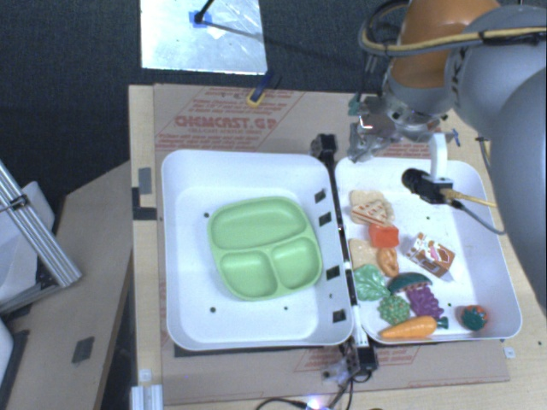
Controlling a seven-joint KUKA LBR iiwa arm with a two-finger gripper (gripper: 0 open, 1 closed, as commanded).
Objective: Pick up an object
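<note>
My gripper [366, 142] hangs over the far left corner of the right bin [491, 229], above the toys and touching none of them. Nearest to it is a toast slice [370, 205]. Behind that, toward the front, lie a red block [385, 236], a small carton [430, 254], a green leafy piece [369, 282], purple grapes [423, 300], a carrot [410, 328] and a red and green round toy [473, 316]. I see nothing hanging from the gripper.
The left bin [184, 229] holds a green divided plate [263, 248]. A black-clipped ridge [333, 229] separates the two bins. A shiny sheet [203, 24] lies beyond the bench at the back left.
</note>
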